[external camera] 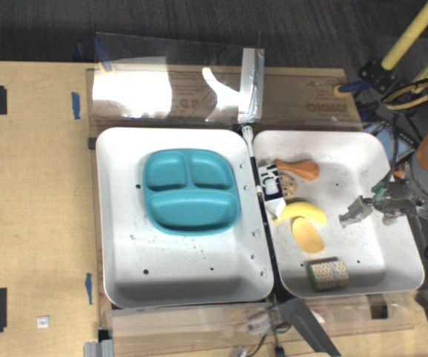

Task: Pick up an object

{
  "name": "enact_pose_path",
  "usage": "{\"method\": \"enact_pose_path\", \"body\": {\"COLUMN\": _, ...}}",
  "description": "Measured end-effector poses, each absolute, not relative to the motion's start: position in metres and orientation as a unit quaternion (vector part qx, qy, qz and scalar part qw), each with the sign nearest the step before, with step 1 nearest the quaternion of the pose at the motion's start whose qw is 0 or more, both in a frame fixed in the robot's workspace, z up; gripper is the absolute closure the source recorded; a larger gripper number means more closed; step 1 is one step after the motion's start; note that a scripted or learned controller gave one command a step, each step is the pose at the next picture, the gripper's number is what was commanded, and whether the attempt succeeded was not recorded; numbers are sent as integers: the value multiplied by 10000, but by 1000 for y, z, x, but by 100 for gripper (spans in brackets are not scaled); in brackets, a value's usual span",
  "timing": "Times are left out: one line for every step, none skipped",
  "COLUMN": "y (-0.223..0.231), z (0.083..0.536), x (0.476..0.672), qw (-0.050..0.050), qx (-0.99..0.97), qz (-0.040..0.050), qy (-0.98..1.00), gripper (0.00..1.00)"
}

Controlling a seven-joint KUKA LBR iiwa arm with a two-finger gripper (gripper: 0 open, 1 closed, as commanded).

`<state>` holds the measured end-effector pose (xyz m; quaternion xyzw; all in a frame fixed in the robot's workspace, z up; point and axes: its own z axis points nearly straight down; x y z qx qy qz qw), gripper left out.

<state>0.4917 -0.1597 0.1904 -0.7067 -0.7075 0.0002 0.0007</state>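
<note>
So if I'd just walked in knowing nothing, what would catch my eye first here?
Probably the teal divided plate, sitting alone in the middle of the left white bin. Next, the cluster of small bright things in the right white bin: a yellow banana-like piece, an orange toy above it and a small sponge-like block near the front wall. The arm's end effector hangs over that bin from the right.

Yellow banana (300, 213); flat, right bin centre-left
</note>
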Motion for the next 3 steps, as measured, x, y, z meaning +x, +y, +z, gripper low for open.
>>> {"method": "enact_pose_path", "body": {"y": -106, "z": 87, "x": 521, "qw": -26, "qx": -6464, "qz": -24, "qy": -7630, "gripper": 0}}
{"method": "enact_pose_path", "body": {"y": -89, "z": 200, "x": 551, "qw": -43, "qx": -6618, "qz": -36, "qy": -7496, "gripper": 0}}
{"method": "enact_pose_path", "body": {"y": -99, "z": 87, "x": 540, "qw": -26, "qx": -5390, "qz": -17, "qy": -8423, "gripper": 0}}
